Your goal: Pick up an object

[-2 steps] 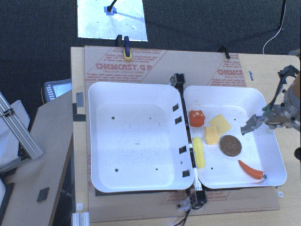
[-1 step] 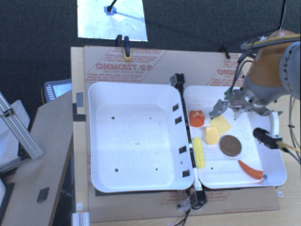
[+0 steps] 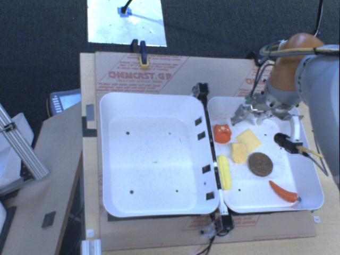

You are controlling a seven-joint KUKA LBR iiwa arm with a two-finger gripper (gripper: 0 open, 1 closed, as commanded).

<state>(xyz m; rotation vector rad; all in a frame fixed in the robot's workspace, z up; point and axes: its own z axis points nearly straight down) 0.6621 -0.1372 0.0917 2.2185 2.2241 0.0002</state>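
arm: cut off at right edge | tool: blurred

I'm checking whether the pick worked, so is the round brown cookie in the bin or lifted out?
In: the round brown cookie lies flat on the right white bin's floor, apart from the hand.
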